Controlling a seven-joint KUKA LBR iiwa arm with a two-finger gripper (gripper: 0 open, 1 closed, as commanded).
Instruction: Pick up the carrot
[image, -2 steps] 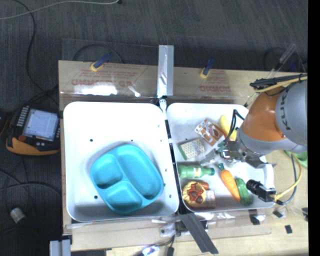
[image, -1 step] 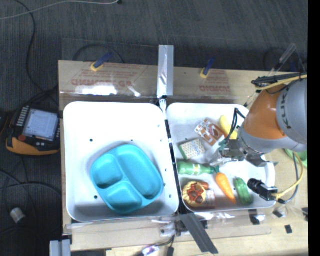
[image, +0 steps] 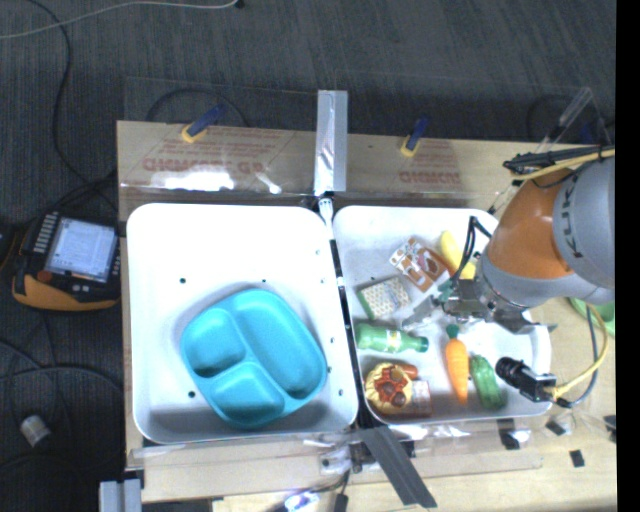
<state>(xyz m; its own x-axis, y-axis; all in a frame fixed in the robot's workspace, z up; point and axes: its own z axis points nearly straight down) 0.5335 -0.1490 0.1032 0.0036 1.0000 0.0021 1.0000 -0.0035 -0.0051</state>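
The orange carrot (image: 456, 368) lies in the right bin (image: 352, 225), near its front right, pointing toward the front edge with its green top end toward the back. My gripper (image: 452, 310) hangs just behind the carrot's top end, low over the bin. The arm's orange band (image: 525, 248) and grey body cover the bin's right side.
A green cucumber (image: 487, 382) lies right beside the carrot. A green bottle (image: 390, 340) and a pizza toy (image: 392, 388) lie to its left. Snack packets (image: 420, 262) and a yellow piece (image: 451, 250) sit behind. A blue divided plate (image: 253, 355) sits in the left bin (image: 160, 240).
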